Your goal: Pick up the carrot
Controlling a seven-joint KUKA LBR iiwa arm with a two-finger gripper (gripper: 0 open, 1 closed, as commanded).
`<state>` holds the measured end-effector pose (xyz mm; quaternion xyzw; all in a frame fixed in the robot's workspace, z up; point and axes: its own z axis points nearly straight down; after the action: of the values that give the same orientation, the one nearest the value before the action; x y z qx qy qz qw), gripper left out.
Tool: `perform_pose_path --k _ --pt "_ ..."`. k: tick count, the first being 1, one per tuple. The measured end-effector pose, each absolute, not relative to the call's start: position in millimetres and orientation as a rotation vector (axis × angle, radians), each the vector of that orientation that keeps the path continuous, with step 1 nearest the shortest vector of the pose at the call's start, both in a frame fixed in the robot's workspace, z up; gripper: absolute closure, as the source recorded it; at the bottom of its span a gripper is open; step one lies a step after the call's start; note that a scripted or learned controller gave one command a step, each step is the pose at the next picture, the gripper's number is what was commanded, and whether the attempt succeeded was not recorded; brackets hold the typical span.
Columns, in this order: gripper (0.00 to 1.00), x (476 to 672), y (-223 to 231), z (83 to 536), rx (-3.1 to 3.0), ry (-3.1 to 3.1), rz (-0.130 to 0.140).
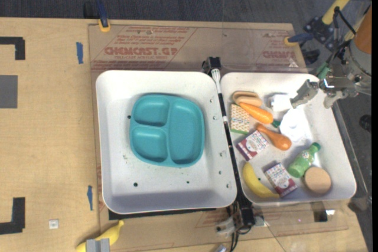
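Left of the end effector (304, 93), its grip state unclear, lies the carrot (256, 111).

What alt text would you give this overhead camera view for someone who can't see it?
A robot gripper hangs over the upper part of the right white bin, which holds two carrots, a banana, a green bottle and small packets. The left white bin holds a teal divided plate.

Two orange carrots (255, 112) (275, 137) flat, diagonal, centre of right bin (345, 150).
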<state>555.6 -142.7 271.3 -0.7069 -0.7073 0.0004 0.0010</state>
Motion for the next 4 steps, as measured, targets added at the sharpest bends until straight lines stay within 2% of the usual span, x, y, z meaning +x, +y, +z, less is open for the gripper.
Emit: perform_pose_path --k 1,2,3,4 --pt "0.00 563.5 -126 141 -2.652 -1.659 0.016" --pt "0.00 582.1 -102 96 -2.693 -1.615 0.000" --pt "0.00 568.4 -96 92 -2.938 -1.133 -0.017" --pt "0.00 618.0 -94 89 -3.058 -0.703 0.019"
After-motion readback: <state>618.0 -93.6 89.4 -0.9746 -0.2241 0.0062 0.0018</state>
